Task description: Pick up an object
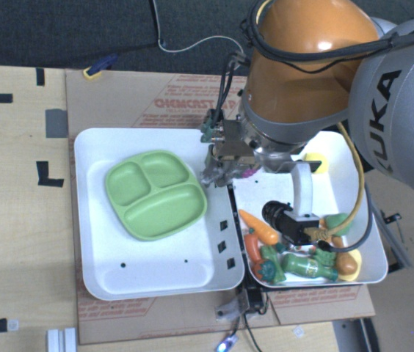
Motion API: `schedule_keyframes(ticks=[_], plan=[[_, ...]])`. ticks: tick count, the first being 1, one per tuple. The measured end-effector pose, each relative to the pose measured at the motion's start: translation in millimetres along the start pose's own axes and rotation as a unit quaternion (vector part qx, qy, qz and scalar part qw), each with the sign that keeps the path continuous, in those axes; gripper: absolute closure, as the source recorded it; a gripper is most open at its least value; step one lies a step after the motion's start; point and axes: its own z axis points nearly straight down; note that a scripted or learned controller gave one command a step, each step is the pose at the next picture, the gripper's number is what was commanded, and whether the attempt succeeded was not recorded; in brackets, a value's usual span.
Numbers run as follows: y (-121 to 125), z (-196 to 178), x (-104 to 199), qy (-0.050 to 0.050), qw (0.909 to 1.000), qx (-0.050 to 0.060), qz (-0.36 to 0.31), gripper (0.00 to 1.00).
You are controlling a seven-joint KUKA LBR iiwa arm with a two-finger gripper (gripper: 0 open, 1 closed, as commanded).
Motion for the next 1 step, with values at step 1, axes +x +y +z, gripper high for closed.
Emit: schedule_keyframes(ticks=[1], plan=[[-0.1,-7.9,-2.8,-0.001,1.0000,0.002,0.002,1.00]])
